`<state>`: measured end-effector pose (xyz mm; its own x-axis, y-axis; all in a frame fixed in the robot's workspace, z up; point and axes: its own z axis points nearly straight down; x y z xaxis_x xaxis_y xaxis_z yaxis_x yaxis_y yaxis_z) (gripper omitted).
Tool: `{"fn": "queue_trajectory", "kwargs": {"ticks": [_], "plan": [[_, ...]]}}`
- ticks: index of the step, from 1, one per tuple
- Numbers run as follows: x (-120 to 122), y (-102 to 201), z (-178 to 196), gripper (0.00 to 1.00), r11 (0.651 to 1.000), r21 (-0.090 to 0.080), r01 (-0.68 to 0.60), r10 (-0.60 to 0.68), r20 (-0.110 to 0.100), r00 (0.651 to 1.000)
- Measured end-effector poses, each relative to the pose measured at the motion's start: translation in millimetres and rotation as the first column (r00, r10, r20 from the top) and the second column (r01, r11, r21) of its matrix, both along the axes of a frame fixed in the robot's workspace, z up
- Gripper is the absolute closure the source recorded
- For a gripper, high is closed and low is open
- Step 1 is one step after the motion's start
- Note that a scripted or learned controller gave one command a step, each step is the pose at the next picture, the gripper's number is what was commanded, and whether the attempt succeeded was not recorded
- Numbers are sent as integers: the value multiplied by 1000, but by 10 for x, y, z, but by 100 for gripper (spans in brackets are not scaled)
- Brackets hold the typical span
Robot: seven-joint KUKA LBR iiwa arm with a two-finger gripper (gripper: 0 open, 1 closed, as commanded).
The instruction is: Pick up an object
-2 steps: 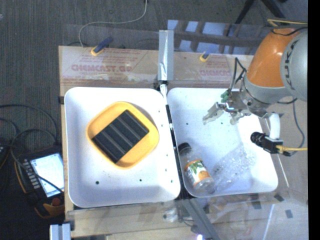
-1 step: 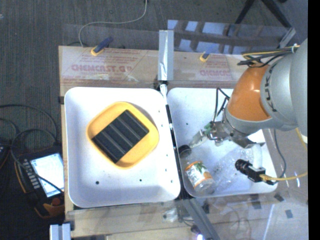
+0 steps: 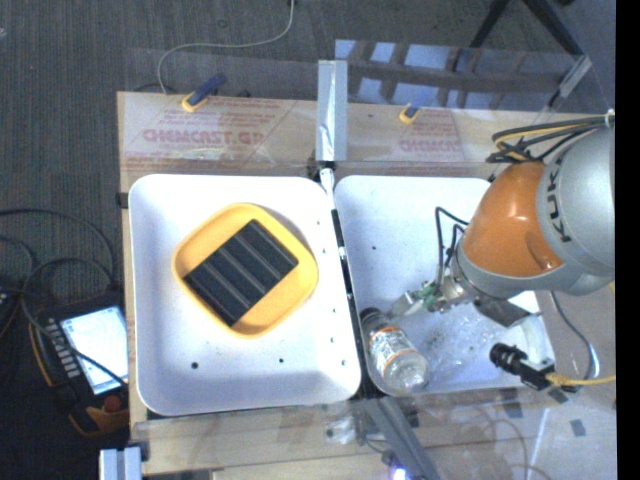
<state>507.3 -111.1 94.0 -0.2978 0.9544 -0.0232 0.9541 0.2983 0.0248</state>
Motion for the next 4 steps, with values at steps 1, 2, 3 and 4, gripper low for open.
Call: {"fn": "queue_trajectory", "kwargs": {"ticks": [1,2,3,4], "plan": [[0,53,86,100,1000,10,-6,6,-7,1000],[-2,23,90,0,1000,5,-3,3,-7,1000],[521,8,-10,0,962,16,273,-273,-26,962],[1130,-19,-28,0,990,15,141,-141,-17,990]]}}
